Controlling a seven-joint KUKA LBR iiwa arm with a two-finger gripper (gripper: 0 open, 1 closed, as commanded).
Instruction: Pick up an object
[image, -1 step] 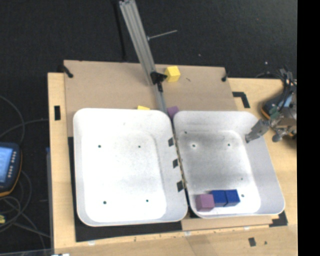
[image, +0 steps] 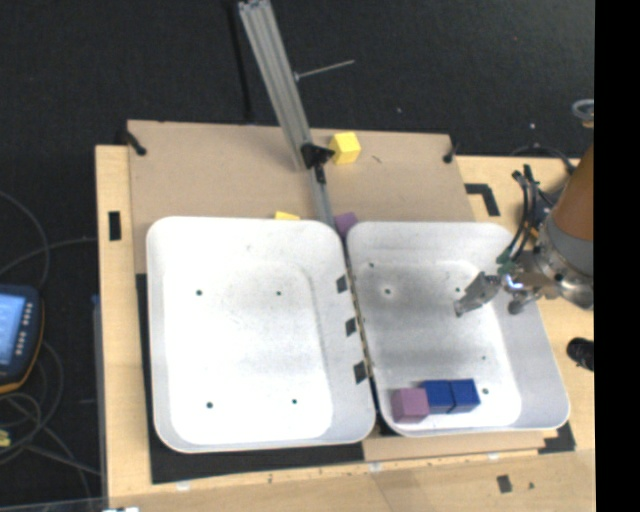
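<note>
From the overhead camera, two white bins sit side by side on the bench. The left bin (image: 240, 330) shows bare floor. The right bin (image: 440, 260) holds the candidates for picking: a purple block (image: 409, 403) and, just beside it to the right, a blue block (image: 449, 395), both against the near wall. They look close enough to touch, though the blur there makes that uncertain.

The gripper (image: 492, 296) hangs over the right-hand part of the right bin, toward its far half and well apart from the two blocks. Its fingers stand spread, with nothing between them. The arm (image: 570, 220) enters from the right edge.

Outside the bins, a yellow block (image: 346, 147) lies on the far board beside a slanted metal rail (image: 280, 80). A small purple piece (image: 345, 222) sits just past the far corner where the bins meet, and a sliver of yellow (image: 287, 215) shows at the left bin's far rim.

The blocks appear small, stiff and light, probably foam or plastic, so they should neither crush nor slip under a modest squeeze. The blue one, the wider of the pair, seems the better target. Its near side is close to the bin wall and its left side is crowded by the purple block, so closing across its far and near faces risks a finger striking the wall.
</note>
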